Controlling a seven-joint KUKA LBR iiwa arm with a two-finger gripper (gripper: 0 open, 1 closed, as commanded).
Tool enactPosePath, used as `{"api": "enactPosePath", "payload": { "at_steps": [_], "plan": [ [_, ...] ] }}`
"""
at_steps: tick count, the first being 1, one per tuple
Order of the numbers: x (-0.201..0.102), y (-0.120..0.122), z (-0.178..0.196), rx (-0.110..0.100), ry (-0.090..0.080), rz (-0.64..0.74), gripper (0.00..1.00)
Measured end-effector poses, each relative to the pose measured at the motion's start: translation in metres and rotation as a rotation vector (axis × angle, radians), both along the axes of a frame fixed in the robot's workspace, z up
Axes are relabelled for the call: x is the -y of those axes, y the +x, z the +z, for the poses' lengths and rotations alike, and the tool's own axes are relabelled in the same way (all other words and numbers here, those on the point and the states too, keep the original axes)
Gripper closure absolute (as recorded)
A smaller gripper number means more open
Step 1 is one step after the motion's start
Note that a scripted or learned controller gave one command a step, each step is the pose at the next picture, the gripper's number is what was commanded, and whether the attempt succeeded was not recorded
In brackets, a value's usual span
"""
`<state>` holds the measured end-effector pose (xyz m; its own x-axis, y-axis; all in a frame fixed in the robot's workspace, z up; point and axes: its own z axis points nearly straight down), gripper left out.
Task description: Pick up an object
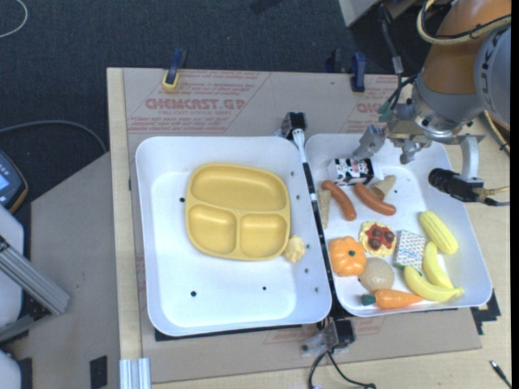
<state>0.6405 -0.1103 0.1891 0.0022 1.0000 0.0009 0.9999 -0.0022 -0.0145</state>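
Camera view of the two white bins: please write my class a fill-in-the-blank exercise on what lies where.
1. The yellow divided plate lies in the ____ bin of the view.
2. The plate has ____ compartments.
3. The small pumpkin is coloured ____.
4. The two sausages lie in the ____ bin of the view, near the gripper.

Missing words: left; three; orange; right

Yellow tray (238,211), orange pumpkin (348,257), black-and-white cow (353,169)
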Motion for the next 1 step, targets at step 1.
{"api": "enactPosePath", "payload": {
  "at_steps": [1],
  "plan": [
    [-0.0001,0.0028,0.0099,0.015,-0.001,0.002,0.0]
  ]
}}
